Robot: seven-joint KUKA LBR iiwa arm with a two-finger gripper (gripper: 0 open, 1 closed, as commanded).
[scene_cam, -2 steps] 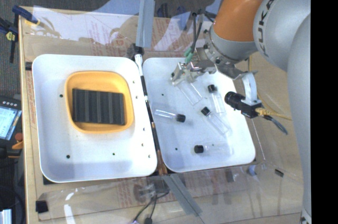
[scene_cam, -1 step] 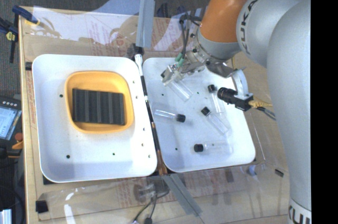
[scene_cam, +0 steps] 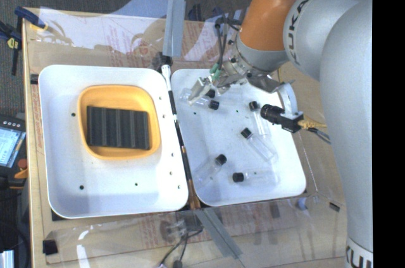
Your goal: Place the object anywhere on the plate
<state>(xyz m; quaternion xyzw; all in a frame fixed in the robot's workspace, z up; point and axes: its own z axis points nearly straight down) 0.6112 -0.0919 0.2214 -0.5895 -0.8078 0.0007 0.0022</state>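
On the left of the bench point(scene_cam: 95, 48) we see a shallow white bin point(scene_cam: 111, 197) bearing a yellow rounded plate point(scene_cam: 117, 98) with a dark ribbed rectangular block point(scene_cam: 118, 127) lying on it. Just beside it, the right white bin point(scene_cam: 253, 194) holds several clear plastic vials with black caps point(scene_cam: 239, 177), scattered apart. Near that bin's upper left corner the gripper point(scene_cam: 215, 80) sits low over one clear vial point(scene_cam: 195, 95); we cannot tell whether it grasps anything. The grey arm with its orange band point(scene_cam: 272, 14) rises to the right.

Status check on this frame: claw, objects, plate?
Claw low over right bin's far corner, among clear vials. Yellow plate in left bin, holding dark ridged block.
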